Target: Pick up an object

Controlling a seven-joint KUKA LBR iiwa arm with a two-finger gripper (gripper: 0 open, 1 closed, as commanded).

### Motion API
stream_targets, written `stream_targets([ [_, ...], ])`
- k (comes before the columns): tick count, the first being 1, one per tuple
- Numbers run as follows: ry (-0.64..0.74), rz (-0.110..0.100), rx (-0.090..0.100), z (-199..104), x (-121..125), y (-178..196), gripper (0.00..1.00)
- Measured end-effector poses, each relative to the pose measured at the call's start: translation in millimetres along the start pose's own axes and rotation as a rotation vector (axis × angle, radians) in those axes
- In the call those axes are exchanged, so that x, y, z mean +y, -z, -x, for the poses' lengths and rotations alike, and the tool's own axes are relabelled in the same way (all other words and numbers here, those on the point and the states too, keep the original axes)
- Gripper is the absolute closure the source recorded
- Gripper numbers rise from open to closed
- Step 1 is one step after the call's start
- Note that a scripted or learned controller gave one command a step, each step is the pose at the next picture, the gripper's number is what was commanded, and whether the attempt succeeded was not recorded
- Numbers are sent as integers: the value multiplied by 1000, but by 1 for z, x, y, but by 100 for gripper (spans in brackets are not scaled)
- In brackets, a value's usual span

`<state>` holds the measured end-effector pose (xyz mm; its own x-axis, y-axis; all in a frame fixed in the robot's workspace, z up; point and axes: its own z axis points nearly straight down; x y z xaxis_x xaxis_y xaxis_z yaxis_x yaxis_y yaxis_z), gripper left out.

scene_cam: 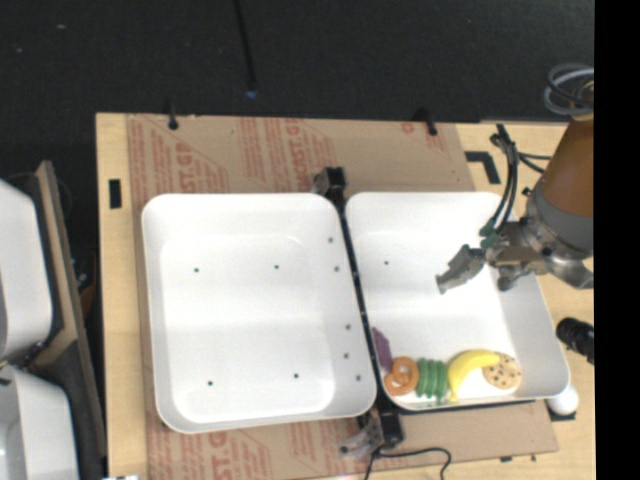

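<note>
Pincer (455, 271) hovers over the right bin (420, 228), roughly mid-bin, nothing between its fingers; can't tell if they're spread or closed. Objects sit in a row along the bin's 6 o'clock wall: orange ring (401, 375), green ribbed piece (433, 379), banana (472, 365), cookie (503, 372). Left bin (180, 268) lies at 9 o'clock on the desk (120, 298).

right bin (420, 230): open floor | obstacles: toys (452, 374) along near wall
</note>
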<state>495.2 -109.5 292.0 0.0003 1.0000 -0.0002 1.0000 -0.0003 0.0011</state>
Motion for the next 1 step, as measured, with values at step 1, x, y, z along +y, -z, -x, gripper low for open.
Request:
stream_targets([
  [1,0,-6,1,-3,6,-59,0],
])
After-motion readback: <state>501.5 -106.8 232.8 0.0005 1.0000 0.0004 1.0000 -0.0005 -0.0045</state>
